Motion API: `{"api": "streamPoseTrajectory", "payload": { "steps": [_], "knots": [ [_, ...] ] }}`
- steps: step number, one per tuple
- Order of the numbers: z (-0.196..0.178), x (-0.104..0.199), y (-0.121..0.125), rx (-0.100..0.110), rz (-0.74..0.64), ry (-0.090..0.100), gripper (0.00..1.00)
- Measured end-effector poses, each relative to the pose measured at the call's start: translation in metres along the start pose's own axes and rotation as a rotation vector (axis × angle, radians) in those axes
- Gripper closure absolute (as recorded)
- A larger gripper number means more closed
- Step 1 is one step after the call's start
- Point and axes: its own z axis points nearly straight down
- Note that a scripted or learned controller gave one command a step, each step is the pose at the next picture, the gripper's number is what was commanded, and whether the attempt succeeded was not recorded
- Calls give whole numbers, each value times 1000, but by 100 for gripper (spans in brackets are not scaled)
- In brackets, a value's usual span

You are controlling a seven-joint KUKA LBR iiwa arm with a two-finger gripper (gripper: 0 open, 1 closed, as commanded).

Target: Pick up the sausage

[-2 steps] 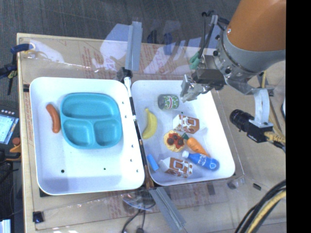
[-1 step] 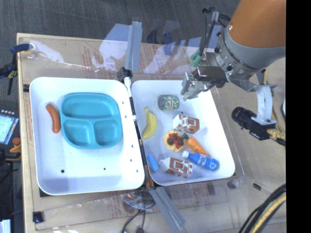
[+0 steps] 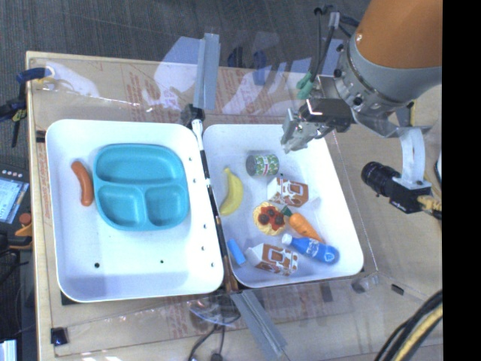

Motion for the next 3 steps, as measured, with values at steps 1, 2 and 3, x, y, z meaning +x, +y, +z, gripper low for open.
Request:
{"api": "streamPoseTrajectory", "payload": {
  "steps": [1, 2, 3],
  "knots": [
    [190, 59, -21, 0, 277, -1, 100],
    [270, -58, -20, 0, 83, 2, 100],
    [270, -58, -19, -2, 83, 2, 0]
  ]
}}
